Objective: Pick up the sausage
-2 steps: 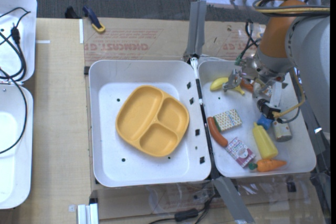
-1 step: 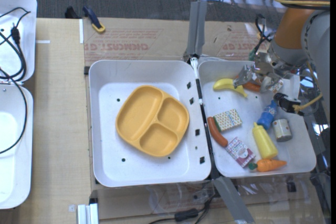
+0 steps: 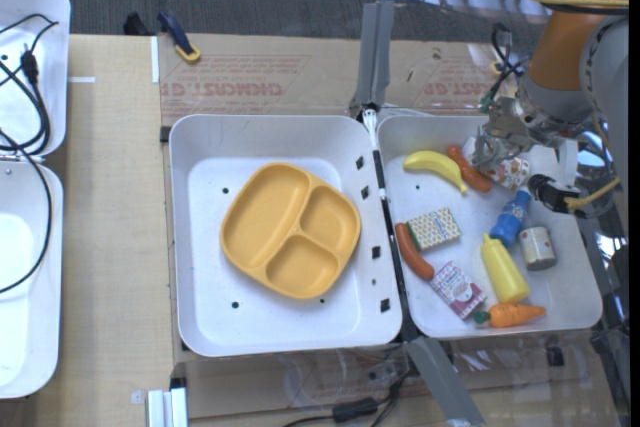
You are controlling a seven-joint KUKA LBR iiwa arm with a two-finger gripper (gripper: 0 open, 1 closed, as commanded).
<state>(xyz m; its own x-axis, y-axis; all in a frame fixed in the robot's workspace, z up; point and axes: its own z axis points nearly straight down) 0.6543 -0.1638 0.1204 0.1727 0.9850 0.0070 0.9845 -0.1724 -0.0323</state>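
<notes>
A red-orange sausage lies slanted by the left wall of the right bin, next to a small cracker box. A second reddish, sausage-like piece lies at the right end of the banana. My gripper hangs over the bin's back right area, just right of that reddish piece and well away from the sausage at the left wall. A white and red item sits right below the gripper.
The right bin also holds a blue bottle, a can, a yellow mustard bottle, a pink carton and a carrot. A yellow divided plate lies in the left bin.
</notes>
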